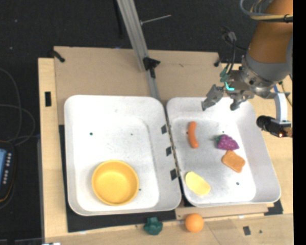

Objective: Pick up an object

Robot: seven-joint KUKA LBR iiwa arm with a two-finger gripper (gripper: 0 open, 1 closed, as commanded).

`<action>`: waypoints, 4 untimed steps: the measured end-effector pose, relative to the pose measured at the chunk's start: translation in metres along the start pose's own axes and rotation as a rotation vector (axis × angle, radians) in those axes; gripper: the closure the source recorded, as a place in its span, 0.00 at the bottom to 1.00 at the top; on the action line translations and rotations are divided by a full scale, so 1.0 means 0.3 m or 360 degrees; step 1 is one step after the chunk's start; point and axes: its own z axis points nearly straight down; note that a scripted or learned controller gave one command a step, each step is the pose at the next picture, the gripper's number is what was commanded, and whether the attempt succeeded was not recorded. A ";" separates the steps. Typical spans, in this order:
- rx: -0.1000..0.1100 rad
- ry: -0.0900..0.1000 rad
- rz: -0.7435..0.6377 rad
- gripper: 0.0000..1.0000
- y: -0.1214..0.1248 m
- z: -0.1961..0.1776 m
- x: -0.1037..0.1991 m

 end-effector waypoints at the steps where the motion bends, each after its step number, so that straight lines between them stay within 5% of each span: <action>1: 0.0007 -0.0003 0.0004 0.00 -0.011 0.141 -0.001; 3: 0.0011 -0.0002 0.0005 0.00 -0.025 0.544 -0.010; 4: -0.0002 -0.0001 0.0013 1.00 -0.017 0.493 -0.013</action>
